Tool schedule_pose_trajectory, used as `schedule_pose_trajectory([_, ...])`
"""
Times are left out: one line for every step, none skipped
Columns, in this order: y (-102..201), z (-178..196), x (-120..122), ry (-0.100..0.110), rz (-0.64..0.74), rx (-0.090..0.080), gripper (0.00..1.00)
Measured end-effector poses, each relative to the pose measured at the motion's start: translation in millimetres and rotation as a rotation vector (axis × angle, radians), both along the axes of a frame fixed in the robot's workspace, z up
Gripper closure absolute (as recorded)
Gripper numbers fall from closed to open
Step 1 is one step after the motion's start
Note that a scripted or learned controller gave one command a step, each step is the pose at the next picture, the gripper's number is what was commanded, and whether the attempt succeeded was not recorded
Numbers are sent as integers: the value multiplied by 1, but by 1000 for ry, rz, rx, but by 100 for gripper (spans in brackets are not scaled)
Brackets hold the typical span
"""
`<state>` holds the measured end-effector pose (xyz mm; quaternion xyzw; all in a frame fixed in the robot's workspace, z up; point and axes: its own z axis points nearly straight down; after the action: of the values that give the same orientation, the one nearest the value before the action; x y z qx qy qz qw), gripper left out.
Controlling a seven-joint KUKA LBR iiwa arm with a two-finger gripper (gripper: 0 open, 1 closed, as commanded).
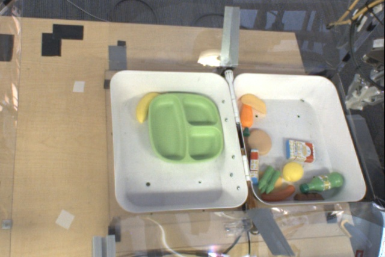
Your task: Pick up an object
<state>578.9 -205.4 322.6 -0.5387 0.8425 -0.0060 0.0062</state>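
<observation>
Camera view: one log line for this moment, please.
left bin: plate, banana | right bin: toy foods | nothing lifted

Just one camera, mounted up high over the bench [54, 147] and tilted down at a slant. It's far enough back to catch the left bin [129, 186] and right bin [325, 96] whole, plus floor past the bench's far edge.

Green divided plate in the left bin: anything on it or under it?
The green divided plate has bare compartments. A banana pokes out from its upper-left edge; whatever else lies beneath is covered.
</observation>
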Motion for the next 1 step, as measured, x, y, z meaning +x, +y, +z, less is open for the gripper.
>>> schedule_pose_trajectory([9, -82, -91, 13, 242, 2, 100])
